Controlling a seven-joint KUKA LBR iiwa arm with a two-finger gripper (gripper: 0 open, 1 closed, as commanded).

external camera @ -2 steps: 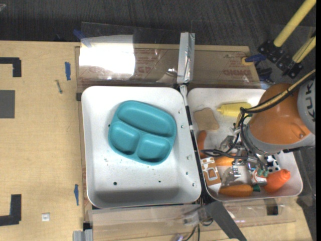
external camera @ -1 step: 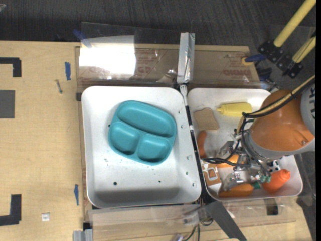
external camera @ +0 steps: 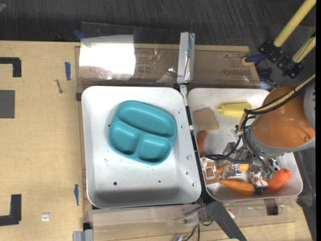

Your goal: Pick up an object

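Fingers [external camera: 239,160] are down in the right bin [external camera: 296,187], among clutter at its near end; can't tell whether they're apart, together or on anything, since the wrist and cables hide the tips. Nearest candidates: an orange carrot [external camera: 236,186] lying flat just near of the fingers, and a second carrot [external camera: 277,178] with a green top to its right. Both look like light, rigid plastic toys, smooth and tapered, so likely slippery; I'd grab across the thick middle, not the tip. A small printed box [external camera: 209,169] sits left of them, light, flat sides, easy to pinch. Farther back: a tan bread slice [external camera: 205,118] and a yellow piece [external camera: 232,110]. The left bin [external camera: 95,134] holds a teal divided plate [external camera: 142,131], wide and shallow, poor fit for these fingers.
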